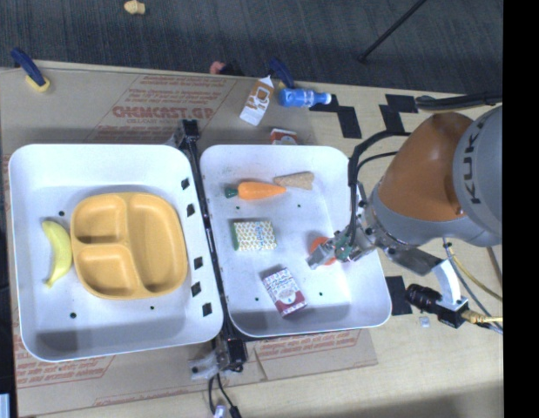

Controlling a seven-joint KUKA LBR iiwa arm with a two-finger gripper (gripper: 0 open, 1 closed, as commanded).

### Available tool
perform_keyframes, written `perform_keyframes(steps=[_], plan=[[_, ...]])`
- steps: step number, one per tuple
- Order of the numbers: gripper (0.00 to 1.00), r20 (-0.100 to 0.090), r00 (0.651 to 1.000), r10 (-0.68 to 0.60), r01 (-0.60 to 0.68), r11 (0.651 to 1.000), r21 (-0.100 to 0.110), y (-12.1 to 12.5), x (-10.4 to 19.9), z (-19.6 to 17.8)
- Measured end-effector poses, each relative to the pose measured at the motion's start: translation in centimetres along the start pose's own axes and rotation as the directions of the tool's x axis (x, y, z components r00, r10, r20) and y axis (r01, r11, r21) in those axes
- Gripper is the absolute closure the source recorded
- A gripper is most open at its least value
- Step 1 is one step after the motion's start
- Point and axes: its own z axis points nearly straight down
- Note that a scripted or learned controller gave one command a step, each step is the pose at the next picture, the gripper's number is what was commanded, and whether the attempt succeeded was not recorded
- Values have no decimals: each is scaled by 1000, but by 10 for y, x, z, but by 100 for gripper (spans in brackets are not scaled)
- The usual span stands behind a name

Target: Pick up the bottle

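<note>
A small blue bottle (301, 98) lies on its side on the bench behind the right bin (367, 296), outside its rim. My gripper (335, 252) is low inside the right bin near its right wall, far in front of that bottle. A small red-orange item (318, 247) lies right at the gripper's tip; I cannot tell whether it sits between the fingers or just beside them. The grey arm with its orange band (426, 177) reaches in from the right above the bin's edge.
The right bin also holds a carrot (260, 191), a tan slice (293, 180), a green-checked block (253, 234) and a red carton (284, 291). The left bin (25, 320) holds a yellow divided plate (130, 243) and a banana (56, 251). A small carton (257, 101) lies near the bottle.
</note>
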Motion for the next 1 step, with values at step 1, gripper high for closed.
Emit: perform_keyframes(steps=[1], plan=[[100, 0, 1000, 7, -7, 1000, 0, 20, 50, 19]])
